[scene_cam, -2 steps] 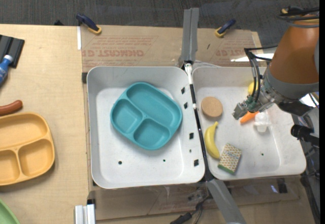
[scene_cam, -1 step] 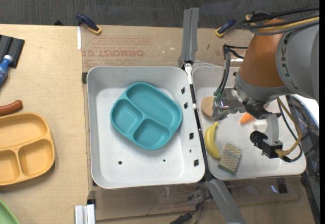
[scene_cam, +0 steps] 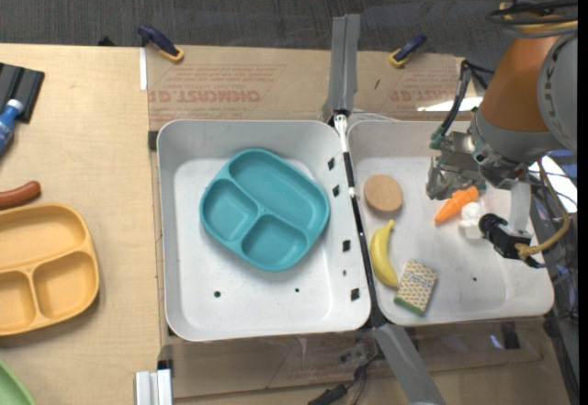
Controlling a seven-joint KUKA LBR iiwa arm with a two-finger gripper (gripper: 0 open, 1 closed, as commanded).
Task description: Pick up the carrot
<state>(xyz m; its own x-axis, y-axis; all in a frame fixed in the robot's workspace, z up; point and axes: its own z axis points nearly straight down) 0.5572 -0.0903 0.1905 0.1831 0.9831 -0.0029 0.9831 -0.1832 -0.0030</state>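
Currently the work is at the approach-and-grasp step, and all positions below are referenced to the carrot [scene_cam: 456, 205], which lies in the right bin [scene_cam: 514, 298] toward its upper right area. Far to the left of the carrot, the left bin [scene_cam: 179, 210] holds a teal divided plate [scene_cam: 265, 208]. Closer on the left, a round tan cookie-like disc [scene_cam: 383, 193] sits near the carrot, with a banana [scene_cam: 383, 253] below and left of it and a small printed box [scene_cam: 415, 286] further below. Directly above the carrot and slightly left, the gripper [scene_cam: 450, 175] hangs low over the bin, touching or nearly touching the carrot's upper end. Whether the pincer is spread or closed cannot be determined from this angle, and nothing is visibly held between its tips; the carrot appears to rest on the bin floor. Just right of the carrot lies a small white object [scene_cam: 471, 226]. By judgement, the next move calls for centring over the carrot's body, closing firmly, then lifting straight up clear of the white object.
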